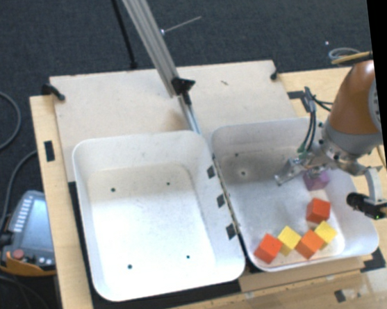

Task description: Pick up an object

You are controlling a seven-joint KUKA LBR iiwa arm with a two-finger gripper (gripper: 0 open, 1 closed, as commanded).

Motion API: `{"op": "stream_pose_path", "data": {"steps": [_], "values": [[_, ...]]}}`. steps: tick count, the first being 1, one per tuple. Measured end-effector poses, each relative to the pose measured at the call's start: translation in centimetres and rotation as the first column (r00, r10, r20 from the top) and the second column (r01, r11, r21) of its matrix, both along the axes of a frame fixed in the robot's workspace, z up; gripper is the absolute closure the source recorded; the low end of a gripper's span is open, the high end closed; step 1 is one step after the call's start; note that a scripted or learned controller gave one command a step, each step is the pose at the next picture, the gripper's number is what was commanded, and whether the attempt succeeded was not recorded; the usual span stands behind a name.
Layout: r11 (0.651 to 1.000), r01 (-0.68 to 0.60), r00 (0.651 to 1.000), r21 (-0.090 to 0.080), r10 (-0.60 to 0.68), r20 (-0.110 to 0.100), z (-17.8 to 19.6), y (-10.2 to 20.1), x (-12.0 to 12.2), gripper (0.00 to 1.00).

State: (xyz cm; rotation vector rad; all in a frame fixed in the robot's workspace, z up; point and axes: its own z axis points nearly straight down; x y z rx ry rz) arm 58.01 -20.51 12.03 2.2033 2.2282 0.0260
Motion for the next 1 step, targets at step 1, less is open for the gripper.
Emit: {"op": "stream_pose_path", "data": {"steps": [1], "values": [[1.000, 0.000, 1.000, 0.000, 0.000, 0.001, -0.03, -0.10, -0.66, 0.00]]}}
